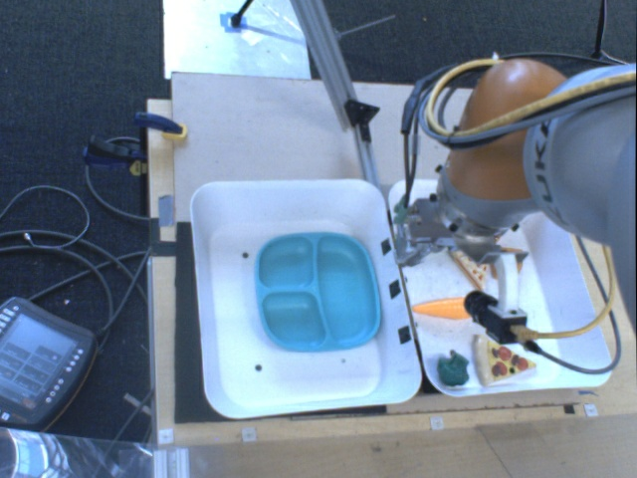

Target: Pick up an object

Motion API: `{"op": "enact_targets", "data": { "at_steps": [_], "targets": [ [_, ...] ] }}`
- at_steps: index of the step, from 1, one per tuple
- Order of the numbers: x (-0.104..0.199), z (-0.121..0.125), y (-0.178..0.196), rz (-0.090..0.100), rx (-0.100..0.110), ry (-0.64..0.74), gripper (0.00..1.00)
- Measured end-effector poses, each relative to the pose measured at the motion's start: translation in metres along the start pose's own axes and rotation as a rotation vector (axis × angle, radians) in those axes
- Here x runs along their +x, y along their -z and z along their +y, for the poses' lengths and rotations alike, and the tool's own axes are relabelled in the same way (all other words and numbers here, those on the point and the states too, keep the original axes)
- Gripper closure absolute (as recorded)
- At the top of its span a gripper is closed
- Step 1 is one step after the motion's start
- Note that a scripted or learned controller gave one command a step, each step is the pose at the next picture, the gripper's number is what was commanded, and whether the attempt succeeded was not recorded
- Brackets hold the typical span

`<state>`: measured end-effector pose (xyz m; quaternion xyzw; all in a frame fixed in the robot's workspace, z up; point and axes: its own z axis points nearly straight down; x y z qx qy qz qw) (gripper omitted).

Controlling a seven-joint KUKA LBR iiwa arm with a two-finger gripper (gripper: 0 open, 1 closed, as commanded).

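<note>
My gripper hangs low over the left rim of the right bin, close to the wall between the two bins. An orange carrot lies just below and to the right of it, apart from it. Partly hidden under my wrist is a slanted orange and white piece. Near the bin's front edge lie a small green broccoli piece and a pizza slice. I see nothing held at the gripper.
In the left bin rests a blue divided plate. A grey metal pole slants down from the top to the bins' back edge. Cables and a handheld pendant lie on the floor at left.
</note>
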<state>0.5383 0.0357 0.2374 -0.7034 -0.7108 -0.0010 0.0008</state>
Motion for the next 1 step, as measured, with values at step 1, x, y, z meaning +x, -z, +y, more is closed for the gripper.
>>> {"op": "enact_targets", "data": {
  "at_steps": [1],
  "targets": [
    [0.0437, 0.0169, -0.0083, -0.001, -0.002, 0.000, 1.00]
  ]
}}
